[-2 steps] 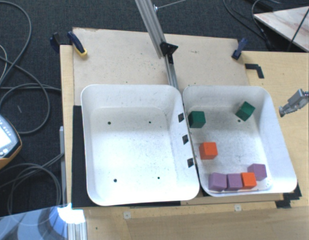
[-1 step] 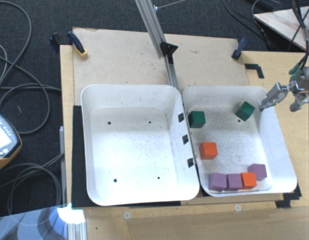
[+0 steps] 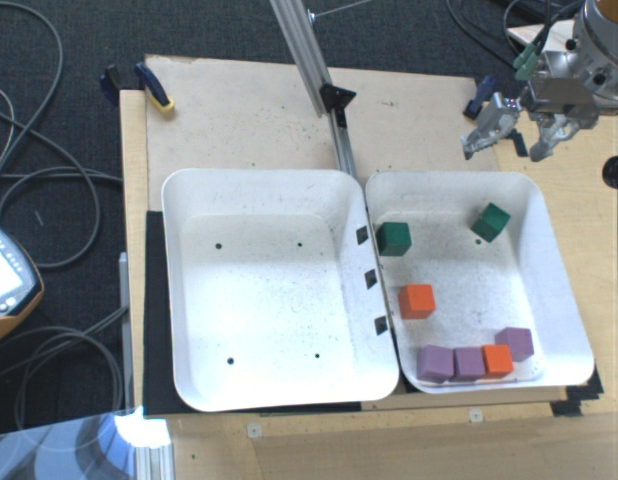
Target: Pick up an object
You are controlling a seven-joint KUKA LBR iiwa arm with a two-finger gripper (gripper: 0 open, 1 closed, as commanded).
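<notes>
A green cube [image 3: 490, 222] is seen in the right bin [image 3: 559, 268], below the tool [image 3: 509, 140], whose fingers are spread apart and hold nothing.

Pale wooden bench top [image 3: 249, 118] lay on dark carpet [image 3: 49, 98]. A blue-and-yellow clamp [image 3: 153, 85] gripped its far left corner. A slanted grey aluminium rail [image 3: 299, 33] ended at a black bracket [image 3: 336, 97] near the bench's far edge. Loose black cables [image 3: 34, 168] trailed left of the bench. A rounded white-faced device with orange trim [image 3: 7, 286] sat at the left edge.
</notes>
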